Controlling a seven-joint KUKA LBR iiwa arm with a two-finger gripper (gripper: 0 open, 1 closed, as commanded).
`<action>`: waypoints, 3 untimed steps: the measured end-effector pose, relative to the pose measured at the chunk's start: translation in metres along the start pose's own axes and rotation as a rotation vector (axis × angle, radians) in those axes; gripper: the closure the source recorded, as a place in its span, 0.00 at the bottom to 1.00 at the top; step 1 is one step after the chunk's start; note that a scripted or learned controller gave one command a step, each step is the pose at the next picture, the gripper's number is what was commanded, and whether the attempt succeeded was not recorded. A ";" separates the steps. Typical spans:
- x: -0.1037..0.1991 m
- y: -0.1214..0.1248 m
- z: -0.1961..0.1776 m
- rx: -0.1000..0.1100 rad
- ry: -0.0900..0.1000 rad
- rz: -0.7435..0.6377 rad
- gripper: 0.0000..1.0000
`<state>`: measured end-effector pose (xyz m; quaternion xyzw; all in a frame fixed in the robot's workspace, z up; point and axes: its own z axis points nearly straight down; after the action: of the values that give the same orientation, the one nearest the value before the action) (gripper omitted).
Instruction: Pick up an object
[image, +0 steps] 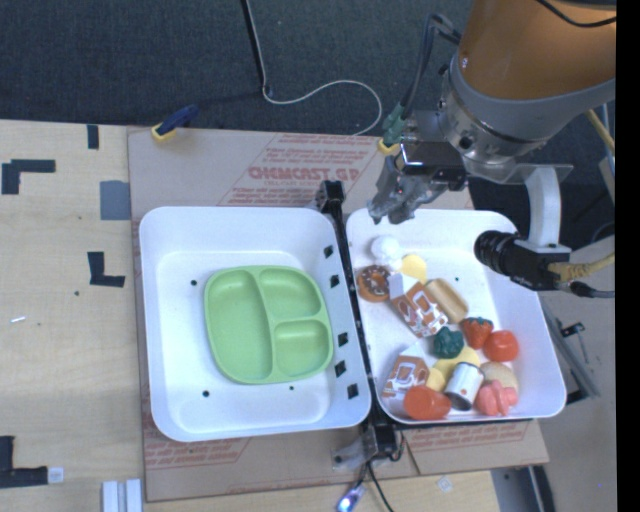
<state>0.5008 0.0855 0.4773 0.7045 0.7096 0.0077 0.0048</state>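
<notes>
I am hovering my claw (397, 205), its fingers looking slightly parted and gripping nothing, just above the small white object (384, 246) near the right bin's (540, 330) back wall, and I am risking nudging it against the crowded toys.

Toy foods heaped in the right bin (520, 240). A white piece (384, 246) and a yellow piece (413, 266) lie at 11 o'clock. A chocolate doughnut (374, 283) lies at 9 o'clock, touching a hot dog (440, 298). A green piece (448, 342) sits near centre, with a red tomato (500, 345) at 3 o'clock. A red pepper (427, 403), can (463, 384) and pink piece (493, 398) crowd 6 o'clock.
</notes>
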 end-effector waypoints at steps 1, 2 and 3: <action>0.000 -0.022 0.133 0.033 -0.008 0.007 1.00; -0.063 -0.022 0.194 0.026 -0.007 0.014 1.00; 0.025 -0.018 0.073 0.006 0.000 -0.004 1.00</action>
<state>0.4843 0.1110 0.4037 0.7032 0.7110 0.0055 0.0027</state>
